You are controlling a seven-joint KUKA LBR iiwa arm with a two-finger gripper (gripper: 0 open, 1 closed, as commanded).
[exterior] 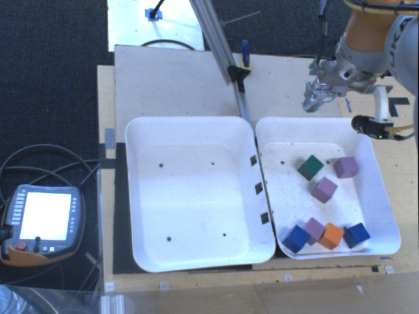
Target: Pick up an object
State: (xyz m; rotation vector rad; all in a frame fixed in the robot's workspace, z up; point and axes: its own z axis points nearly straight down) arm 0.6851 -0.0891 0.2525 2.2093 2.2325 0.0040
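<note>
The right bin (376, 169) holds several small cubes. A green cube (311, 167) lies near its middle, with a purple cube (346, 167) to its right and another purple cube (323, 190) just below. Along the front edge sit a blue cube (296, 238), a purple cube (315, 228), an orange cube (331, 235) and a second blue cube (356, 235). My gripper (317, 99) hangs above the bench just behind the right bin's back rim, high over the cubes, with nothing visible between its fingers.
The left bin (141, 195) lies beside the right one, sharing a divider with black clips (259, 188). A slanted metal pole (216, 31) crosses the back of the bench. A teach pendant (40, 224) rests on the floor at the left.
</note>
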